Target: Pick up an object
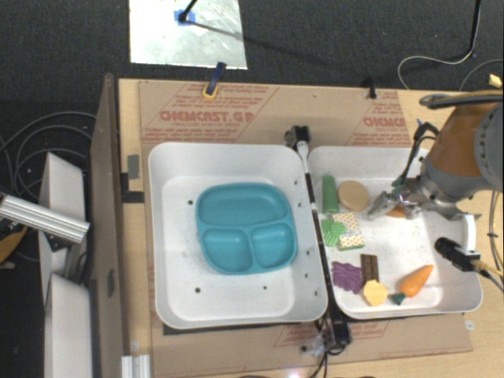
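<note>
My gripper (pixel 391 205) hangs low in the right bin (pixel 466 291), near its back middle, with the arm coming in from the right. Just left of it lies a tan round disc (pixel 353 194), close to the gripper's tip. A green stick (pixel 329 193) lies along the bin's left wall. Below the disc are green-and-white checkered pieces (pixel 340 231). Toward the front sit a purple piece (pixel 346 276), a brown block (pixel 369 267), a yellow piece (pixel 376 293) and an orange carrot (pixel 415 279). I see nothing lifted off the bin floor.
The left bin (pixel 173 211) holds a blue divided plate (pixel 246 227) in its middle. Bare white floor shows in the right bin's right part, between the gripper and the carrot. Cardboard lies under both bins.
</note>
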`<state>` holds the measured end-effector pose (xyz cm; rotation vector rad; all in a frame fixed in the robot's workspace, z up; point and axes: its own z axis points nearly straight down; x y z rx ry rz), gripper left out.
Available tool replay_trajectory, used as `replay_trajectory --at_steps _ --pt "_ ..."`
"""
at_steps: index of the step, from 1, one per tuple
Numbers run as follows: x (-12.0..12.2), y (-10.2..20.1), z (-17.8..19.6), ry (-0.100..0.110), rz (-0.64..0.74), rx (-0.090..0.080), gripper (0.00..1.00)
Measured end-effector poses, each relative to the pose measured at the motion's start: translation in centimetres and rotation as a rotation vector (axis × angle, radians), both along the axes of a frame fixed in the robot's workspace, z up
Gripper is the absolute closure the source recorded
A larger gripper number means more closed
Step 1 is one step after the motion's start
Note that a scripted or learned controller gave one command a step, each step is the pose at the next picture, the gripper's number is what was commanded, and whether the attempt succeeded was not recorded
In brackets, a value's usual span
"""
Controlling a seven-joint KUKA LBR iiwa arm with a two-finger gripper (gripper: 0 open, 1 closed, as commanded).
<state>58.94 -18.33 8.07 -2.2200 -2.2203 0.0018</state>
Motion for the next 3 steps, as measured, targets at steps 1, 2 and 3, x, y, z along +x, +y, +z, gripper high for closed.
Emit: replay_trajectory --at_steps 1,2,3 --pt "2.7 -2.4 0.5 -0.008 0.002 -0.003 0.0" --pt "2.7 -2.3 1.6 -0.009 0.003 -0.003 1.0" --pt "4.1 7.0 11.0 -0.013 0.013 0.001 1.0"
